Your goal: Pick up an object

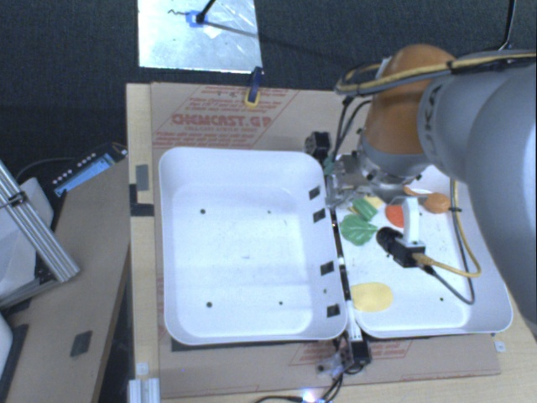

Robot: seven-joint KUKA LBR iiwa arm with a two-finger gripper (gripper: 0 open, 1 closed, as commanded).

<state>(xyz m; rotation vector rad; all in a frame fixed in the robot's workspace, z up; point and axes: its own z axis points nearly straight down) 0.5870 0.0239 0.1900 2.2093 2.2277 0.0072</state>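
Here, looking down from above, two shallow white bins sit side by side on a flat brown cardboard sheet with red letters on it. The left bin is smooth, shiny plastic with round corners and a few tiny dark dots on its floor. The right bin is the same kind of tray. Small black clips run along the line where the two bins meet.

The big grey arm is round and smooth, with an orange band above the wrist. It reaches in from the right. The gripper hangs low over the far left corner of the right bin, close to the wall between the bins. I cannot tell if it is open or closed, and I see nothing held in it.

The things to pick lie in the right bin. A flat green leafy piece lies just beside the gripper on its near side. A small red-orange piece lies just right of it. A round orange lump sits farther right. A flat yellow oval lies alone near the front left corner.

Far behind the bins, a shiny silver sheet lies on the dark, rough floor.
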